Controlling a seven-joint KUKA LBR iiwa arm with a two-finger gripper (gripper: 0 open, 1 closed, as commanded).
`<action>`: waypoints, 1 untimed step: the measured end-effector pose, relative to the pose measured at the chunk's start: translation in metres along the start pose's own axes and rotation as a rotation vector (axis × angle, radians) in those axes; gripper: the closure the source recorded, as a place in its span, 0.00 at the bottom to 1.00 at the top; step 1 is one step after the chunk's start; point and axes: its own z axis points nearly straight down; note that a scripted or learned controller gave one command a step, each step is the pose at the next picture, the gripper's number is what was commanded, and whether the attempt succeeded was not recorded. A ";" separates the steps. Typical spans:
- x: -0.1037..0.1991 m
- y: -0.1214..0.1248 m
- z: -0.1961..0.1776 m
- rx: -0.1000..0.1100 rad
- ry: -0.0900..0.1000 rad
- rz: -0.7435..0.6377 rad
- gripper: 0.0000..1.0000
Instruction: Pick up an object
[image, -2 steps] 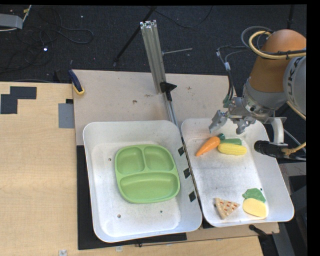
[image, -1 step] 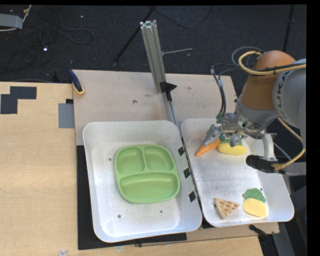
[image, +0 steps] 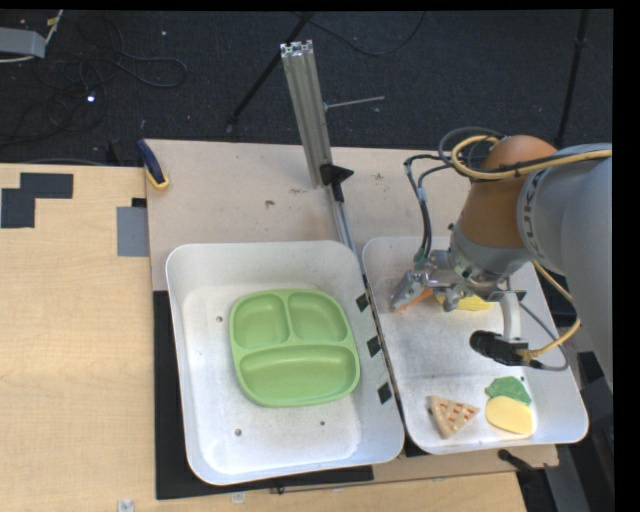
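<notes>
- The table (image: 70, 330) carries two shallow white bins side by side, with a metal post (image: 308, 115) rising behind the seam between them.
- The arm (image: 560, 215) comes in from the right, its orange band (image: 505, 165) above the wrist, and bends down over the upper part of the right bin (image: 420, 400).
- The left bin (image: 200, 420) holds a green divided plate (image: 295, 345), lying flat near its middle, well apart from the arm.
- In the right bin, near the front edge, lie a waffle-like wedge (image: 452, 415) and, just beside it, a yellow piece with a green top (image: 510, 408). Both are well apart from the tool.
- A small yellow thing (image: 475, 303) shows under the wrist, and something orange (image: 432, 294) sits at the tool's tip; what either is, I cannot tell.
- The tool (image: 418, 290) hangs low at the upper left of the right bin, close to the bin floor and near the dividing wall. Whether it is spread wide, drawn narrow, or gripping the orange bit cannot be told: wrist and cables hide the tips.
- The step in hand looks like a grasp attempt at that spot. To do it well, I judge the tool should centre over the piece, stay off the bin wall, close fully before any lift, then rise straight so nothing drags.
- The risk I judge greatest is closing on air, or nudging the small piece against the wall.
</notes>
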 end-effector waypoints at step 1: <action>0.001 0.001 0.018 -0.008 0.000 0.000 0.00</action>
